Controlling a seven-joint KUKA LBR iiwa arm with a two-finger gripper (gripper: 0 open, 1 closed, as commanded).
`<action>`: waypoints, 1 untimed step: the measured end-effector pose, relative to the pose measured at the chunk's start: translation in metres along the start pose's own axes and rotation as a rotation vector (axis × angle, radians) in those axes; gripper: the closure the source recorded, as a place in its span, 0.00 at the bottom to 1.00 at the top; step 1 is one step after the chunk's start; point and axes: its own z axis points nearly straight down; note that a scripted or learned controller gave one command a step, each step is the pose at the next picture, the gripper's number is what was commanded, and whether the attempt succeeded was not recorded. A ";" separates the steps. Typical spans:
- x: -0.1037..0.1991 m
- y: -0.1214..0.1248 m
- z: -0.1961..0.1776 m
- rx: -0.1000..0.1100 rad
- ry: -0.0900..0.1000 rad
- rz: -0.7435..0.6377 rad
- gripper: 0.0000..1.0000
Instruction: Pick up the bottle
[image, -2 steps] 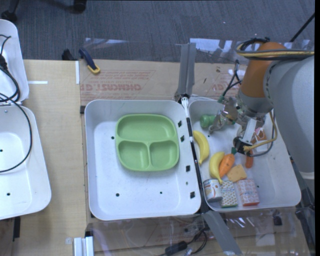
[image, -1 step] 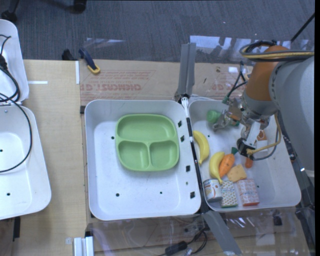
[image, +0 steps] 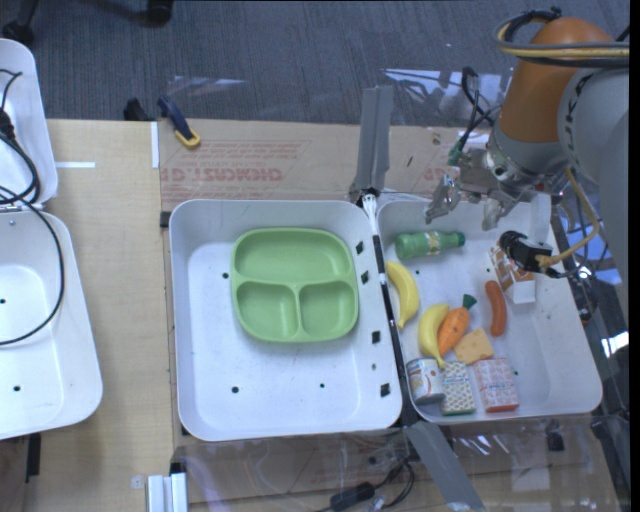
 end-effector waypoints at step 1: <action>-0.017 0.000 0.090 -0.016 -0.006 -0.403 0.00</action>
